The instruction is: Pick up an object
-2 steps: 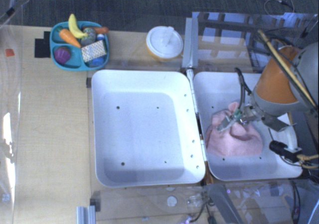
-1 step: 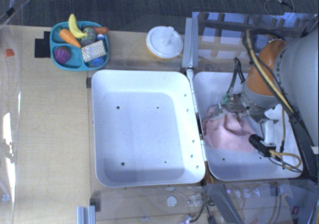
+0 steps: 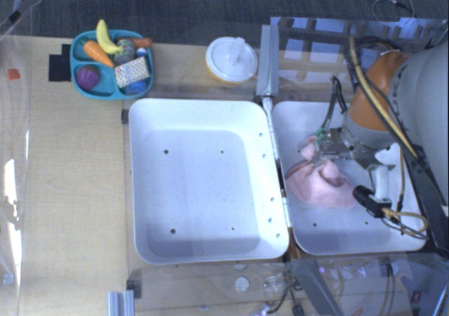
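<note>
a pale wooden bench [image 3: 63, 188] stands on dark carpet, bearing two white bins. the right bin [image 3: 351, 237] is the landmark: in it lies one pink cloth [image 3: 319, 185], with the gripper [image 3: 324, 149] over the cloth's upper edge, finger state impossible to tell. left of it sits the left bin [image 3: 196, 181]; further up-left, one white lidded container [image 3: 231, 60] and one blue tray [image 3: 112, 62] of toy food.

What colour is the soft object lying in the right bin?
Pale pink; the soft object shows best in the camera view, under the gripper.

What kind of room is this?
Probably a robot lab: a grey arm reaches into one of two white bins on a workbench, over a pink cloth, with a tray of toy food nearby.
</note>
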Tool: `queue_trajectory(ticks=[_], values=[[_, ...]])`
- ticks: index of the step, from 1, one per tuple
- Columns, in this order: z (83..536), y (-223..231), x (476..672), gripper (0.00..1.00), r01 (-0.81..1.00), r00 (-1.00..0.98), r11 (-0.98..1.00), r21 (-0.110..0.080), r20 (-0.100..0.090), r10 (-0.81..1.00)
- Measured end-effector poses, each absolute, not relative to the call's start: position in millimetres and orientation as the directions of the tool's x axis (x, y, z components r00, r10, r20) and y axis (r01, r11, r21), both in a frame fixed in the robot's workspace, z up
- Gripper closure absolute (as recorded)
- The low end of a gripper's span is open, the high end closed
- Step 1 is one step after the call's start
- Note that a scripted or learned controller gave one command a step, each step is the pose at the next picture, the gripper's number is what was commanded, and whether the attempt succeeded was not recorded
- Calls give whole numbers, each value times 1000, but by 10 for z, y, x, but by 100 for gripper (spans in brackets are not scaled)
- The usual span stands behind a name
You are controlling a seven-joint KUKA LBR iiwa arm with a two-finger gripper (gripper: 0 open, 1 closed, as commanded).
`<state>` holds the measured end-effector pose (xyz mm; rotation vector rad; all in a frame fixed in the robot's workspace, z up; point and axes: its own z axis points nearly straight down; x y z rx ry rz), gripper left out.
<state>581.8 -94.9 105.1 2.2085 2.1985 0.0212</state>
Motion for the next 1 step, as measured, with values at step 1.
queue_trajectory(ticks=[1], values=[[1853, -536, 6431, 100, 970, -244, 244, 4, -2, 970]])
